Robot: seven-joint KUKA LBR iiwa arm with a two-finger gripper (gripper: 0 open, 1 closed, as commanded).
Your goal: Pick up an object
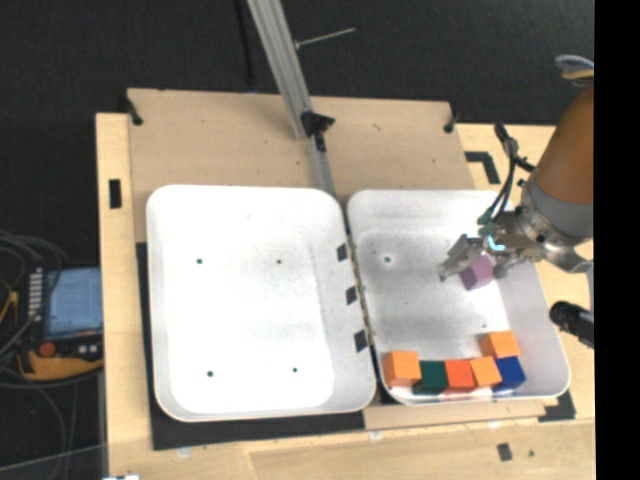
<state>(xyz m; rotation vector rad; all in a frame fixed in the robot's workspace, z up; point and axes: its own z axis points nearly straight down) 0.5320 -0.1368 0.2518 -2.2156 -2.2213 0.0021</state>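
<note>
My gripper (479,258) hangs over the right part of the right bin (420,218), reaching in from the right. A small purple block (478,272) sits between its two grey fingers, and the gripper is shut on it. Along the bin's front edge lies a row of blocks: an orange one (403,365), a green one (432,375), a red-orange one (459,373), another orange one (485,370) and a blue one (509,370). One more orange block (500,344) lies just behind the row's right end.
The left bin (250,298) stands beside the right one, joined by small black clips (352,293). A slanted metal rail (290,68) runs from the top down to the bins' shared corner. Cables and a blue device (70,303) lie off the bench at left.
</note>
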